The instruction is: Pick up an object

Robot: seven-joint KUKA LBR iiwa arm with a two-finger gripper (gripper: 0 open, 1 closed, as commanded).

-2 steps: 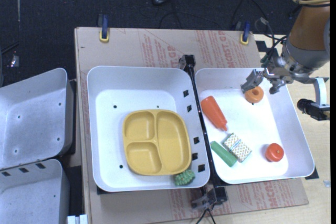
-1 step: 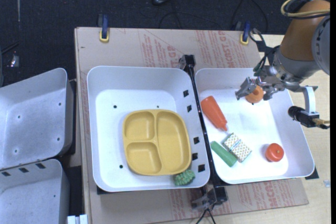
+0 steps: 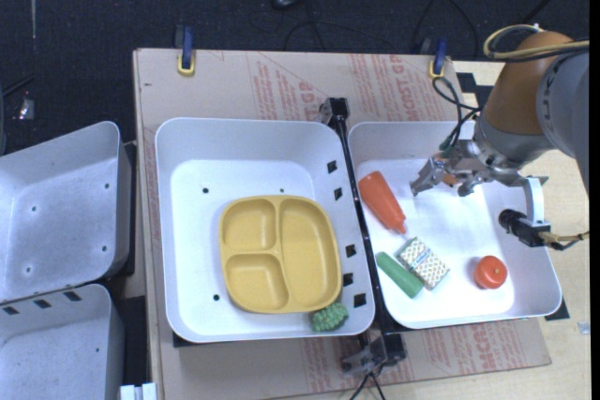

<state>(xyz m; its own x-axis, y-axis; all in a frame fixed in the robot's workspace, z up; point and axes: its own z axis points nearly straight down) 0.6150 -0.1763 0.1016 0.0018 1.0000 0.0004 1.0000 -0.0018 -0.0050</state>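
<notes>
Where hand [image 3: 441,178] hovers, carrot [image 3: 382,200] beside.

There are two white bins [image 3: 178,145], one yellow plate [image 3: 279,253], one carrot [image 3: 382,200], one green stick [image 3: 399,274], one checkered box [image 3: 424,263], one orange ball [image 3: 489,273] and one green broccoli [image 3: 328,318].

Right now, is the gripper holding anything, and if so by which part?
Nothing is held: the gripper hangs above the right bin, apart from the orange carrot below it.
</notes>
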